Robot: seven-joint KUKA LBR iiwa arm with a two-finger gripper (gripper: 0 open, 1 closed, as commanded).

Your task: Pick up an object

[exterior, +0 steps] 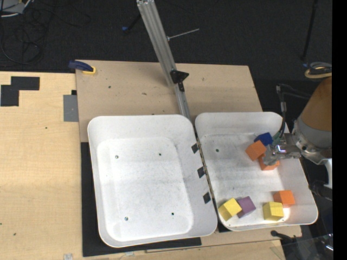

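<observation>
My gripper [275, 150] is low over the right bin [227, 126], near its right wall, and the arm comes in from the right. It sits among a tight cluster of blocks. An orange block [254, 150] lies just to its left, a blue block [264, 138] just above and left, and a red-orange block [269, 166] directly below it. The gripper looks to be touching or very close to these. Whether any block is between the gripper's parts cannot be made out.
Near the right bin's front edge lie a yellow cube [230, 207], a purple cube [246, 204], a second yellow cube [272, 211] and an orange cube [284, 198]. The left bin [103, 126] stands beside it. A slanted metal rail [160, 43] rises behind the bins.
</observation>
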